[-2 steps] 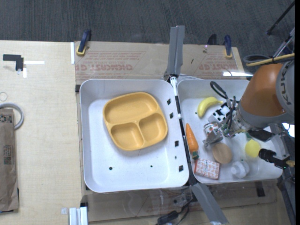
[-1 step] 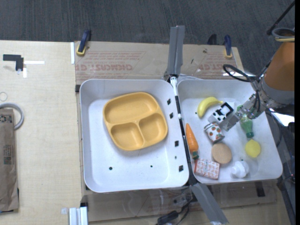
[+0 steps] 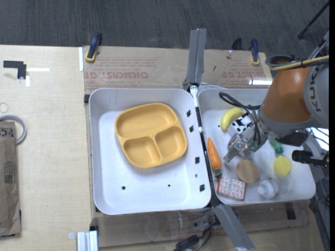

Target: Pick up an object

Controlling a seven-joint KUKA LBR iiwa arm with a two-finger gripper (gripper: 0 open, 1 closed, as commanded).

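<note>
Hovering Over the Right Bin, Nothing in the Pincer

Reaching in from the right, the grey arm with its orange band hangs low above the right bin. Its pincer sits near the middle of that bin, pointing down and to the left. The metal fingers look slightly parted, with no object between them — the grip is narrow and empty.

Everything loose lies around that pincer. A banana rests just above it, toward the bin's far wall. An orange carrot lies to its left, running along the divider between the two bins. A round tan object sits just below the pincer, near it but apart from the fingers. A small red-and-white patterned packet lies below and left of the pincer, by the bin's near edge. A pale clear object lies below and right — too blurred to name. A yellow lemon-like fruit sits to the right, and a small green item shows just above that fruit, beside the arm's body.

Well to the left of the pincer, the left bin holds a yellow three-compartment plate, tilted a little. Both bins rest on the counter.
</note>
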